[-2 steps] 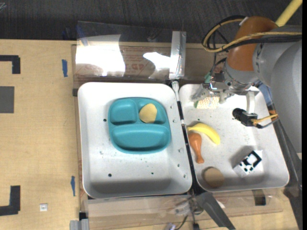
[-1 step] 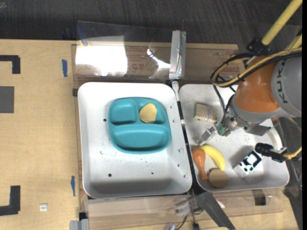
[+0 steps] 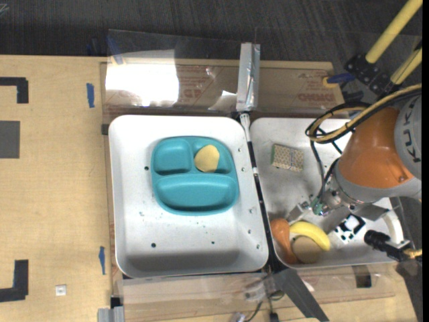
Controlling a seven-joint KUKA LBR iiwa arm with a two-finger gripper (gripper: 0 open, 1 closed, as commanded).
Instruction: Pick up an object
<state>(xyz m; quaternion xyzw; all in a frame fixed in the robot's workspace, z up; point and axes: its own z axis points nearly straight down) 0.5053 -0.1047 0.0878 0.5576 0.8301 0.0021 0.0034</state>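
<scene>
Gripper (image 3: pixel 320 206): you see it low in the right bin, under the arm's orange band, just above the banana; the wrist hides its tips, so you cannot tell its opening or whether it has hold of anything.
Arm (image 3: pixel 375 154): it reaches in from your right and covers most of the right bin's right half.
Banana (image 3: pixel 310 233): it lies at the near edge of the right bin, long axis running roughly left to right with a slight downward bend, one end pointing toward the centre divider, the other toward the arm.
Brown fruit (image 3: pixel 305 249): round, pressed against the banana's underside and against the bin's near wall.
Orange fruit (image 3: pixel 281 235): touching the banana's left end, tucked into the bin's near left corner.
Sponge (image 3: pixel 287 157): a speckled square, lying flat in the far left part of the right bin, well apart from the fruit.
Right bin (image 3: pixel 285 186): you have bare white floor between the sponge and the fruit cluster; the cluster itself is crowded against the near wall.
Left bin (image 3: pixel 131 200): it holds a teal divided plate (image 3: pixel 194 190) near its middle, with open floor all round.
Yellow ball (image 3: pixel 207 158): it sits in the plate's far right compartment.
</scene>
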